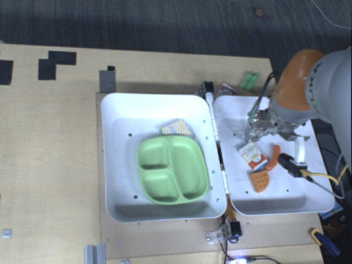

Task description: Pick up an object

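Two white bins sit on the worktop [49, 158]. The left bin [118, 147] holds one green plate [173, 169] and one patterned card [177, 127] beyond it. The right bin [308, 194] holds one small packet [250, 153], one red stick [274, 157] and one orange wedge [259, 181]. The pincer [256, 130] hangs just beyond the small packet; whether it is open cannot be told.

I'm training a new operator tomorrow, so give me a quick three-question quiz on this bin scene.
1. True or false: the green tray lies in the right bin.
2. Pick one: the gripper is over A) the tray, B) the right bin, C) neither.
3. Fill in: the tray has ___ compartments.

Key
1. False: it lies in the left bin.
2. B.
3. Three.
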Available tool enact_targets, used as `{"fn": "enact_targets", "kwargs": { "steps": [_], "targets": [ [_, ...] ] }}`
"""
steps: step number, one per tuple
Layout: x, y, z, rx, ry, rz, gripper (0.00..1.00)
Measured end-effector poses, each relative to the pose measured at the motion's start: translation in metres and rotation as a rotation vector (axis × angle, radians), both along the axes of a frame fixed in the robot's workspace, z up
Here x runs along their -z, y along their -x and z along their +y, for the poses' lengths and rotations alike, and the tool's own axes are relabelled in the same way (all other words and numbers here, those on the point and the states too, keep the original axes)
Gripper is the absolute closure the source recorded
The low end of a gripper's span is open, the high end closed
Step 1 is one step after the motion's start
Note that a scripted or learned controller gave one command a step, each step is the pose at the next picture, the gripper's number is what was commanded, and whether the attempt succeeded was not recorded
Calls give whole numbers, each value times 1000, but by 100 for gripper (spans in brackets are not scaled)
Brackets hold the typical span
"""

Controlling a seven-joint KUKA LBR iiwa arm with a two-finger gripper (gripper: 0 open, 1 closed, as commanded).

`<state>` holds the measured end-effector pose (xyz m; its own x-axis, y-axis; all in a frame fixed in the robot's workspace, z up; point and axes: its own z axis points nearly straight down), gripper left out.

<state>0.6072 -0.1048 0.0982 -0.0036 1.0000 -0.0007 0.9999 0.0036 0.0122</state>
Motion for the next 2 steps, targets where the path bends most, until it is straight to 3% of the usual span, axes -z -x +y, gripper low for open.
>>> {"fn": "enact_targets", "kwargs": {
  "steps": [1,2],
  "targets": [
    [0,0,0,0,0,1,0],
    [11,64,15,2,0,4,0]
  ]
}}
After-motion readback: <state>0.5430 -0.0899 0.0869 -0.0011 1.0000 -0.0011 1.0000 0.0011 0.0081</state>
